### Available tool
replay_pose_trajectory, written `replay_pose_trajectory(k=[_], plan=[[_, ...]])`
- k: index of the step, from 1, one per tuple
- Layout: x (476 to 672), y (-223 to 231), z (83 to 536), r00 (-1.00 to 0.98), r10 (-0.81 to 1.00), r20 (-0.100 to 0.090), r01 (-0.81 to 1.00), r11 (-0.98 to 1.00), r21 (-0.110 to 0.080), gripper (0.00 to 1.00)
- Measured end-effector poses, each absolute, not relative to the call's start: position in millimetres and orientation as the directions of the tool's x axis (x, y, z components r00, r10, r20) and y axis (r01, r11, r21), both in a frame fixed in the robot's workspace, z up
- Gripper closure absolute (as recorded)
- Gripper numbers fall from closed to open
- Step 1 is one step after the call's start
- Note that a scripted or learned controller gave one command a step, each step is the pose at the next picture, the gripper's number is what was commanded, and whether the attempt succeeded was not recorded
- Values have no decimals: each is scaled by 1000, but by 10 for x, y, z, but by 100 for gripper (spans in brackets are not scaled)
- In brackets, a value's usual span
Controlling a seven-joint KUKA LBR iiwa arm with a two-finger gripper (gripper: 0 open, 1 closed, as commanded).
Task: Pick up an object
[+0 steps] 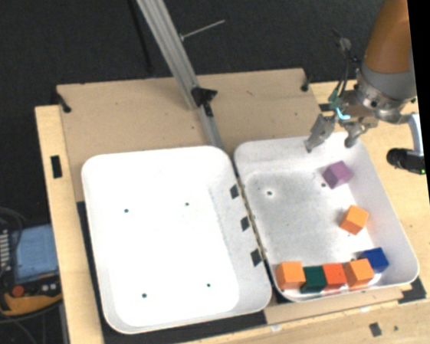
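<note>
The end effector [333,137] hangs over the right bin's [275,160] far edge, fingers spread, holding nothing — the purple cube [336,173] lies just below it, near the far right corner.

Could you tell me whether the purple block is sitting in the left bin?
No, the purple block lies in the right bin, just below the end effector.

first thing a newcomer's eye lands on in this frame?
Probably the coloured blocks in the right bin: a row along its near wall, orange block to blue block, with a purple block and another orange one lying loose further up. Next, the arm's tool, open above the bin's far edge, close to the purple block and holding nothing.
</note>
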State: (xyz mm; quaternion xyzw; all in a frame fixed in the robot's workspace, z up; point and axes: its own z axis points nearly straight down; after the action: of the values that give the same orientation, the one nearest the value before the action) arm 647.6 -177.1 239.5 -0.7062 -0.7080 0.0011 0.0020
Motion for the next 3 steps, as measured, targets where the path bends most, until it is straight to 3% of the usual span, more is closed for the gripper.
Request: replay_pose_trajectory(k=[1, 3], plan=[[6482, -1780, 2429, -5, 1000, -3, 1000, 5, 0, 0], [6432, -1820, 1588, 2, 1000, -2, 1000, -2, -4, 0]])
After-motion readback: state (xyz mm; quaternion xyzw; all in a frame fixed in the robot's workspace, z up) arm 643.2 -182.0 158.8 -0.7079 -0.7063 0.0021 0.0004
